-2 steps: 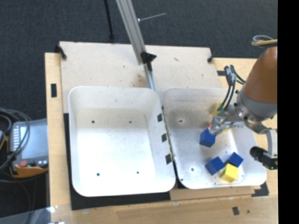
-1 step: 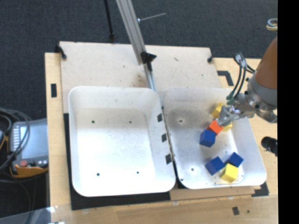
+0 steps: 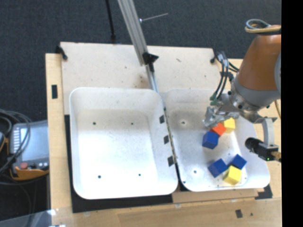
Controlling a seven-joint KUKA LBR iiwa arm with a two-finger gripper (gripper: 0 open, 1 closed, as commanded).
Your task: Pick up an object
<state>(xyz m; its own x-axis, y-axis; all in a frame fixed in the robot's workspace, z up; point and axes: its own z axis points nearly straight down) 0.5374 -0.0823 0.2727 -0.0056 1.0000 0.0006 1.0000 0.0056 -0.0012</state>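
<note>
Sitting right under the gripper (image 3: 217, 122) is a small orange plastic cube (image 3: 218, 129), in the upper middle of the right-hand shallow white bin (image 3: 189, 103), and that's the thing I'd bet this try is about. It's tucked against the tool's lower edge, so the cube lies at roughly 6 o'clock from the gripper tip, basically touching or just beside it. Honestly can't tell whether the gripper is spread or closed, and can't say the cube is actually held; it's too crowded in there.

Going outward: a small yellow cube (image 3: 229, 124) is at the orange one's 2 o'clock, touching or nearly so. A blue cube (image 3: 210, 140) sits at its 7 o'clock, just beside it. So the orange one is hemmed in on two sides, which to me looks like the tricky bit: any closing move could nudge a neighbour instead.

Further down toward 6 o'clock, well apart, there's a second cluster: another blue cube (image 3: 217, 167), a smaller blue cube (image 3: 238, 162), and a second yellow cube (image 3: 233, 175), all bunched near the bin's lower rim.

The left-hand white bin (image 3: 75, 103) sits over at 9 o'clock on the bench (image 3: 104, 60).
</note>
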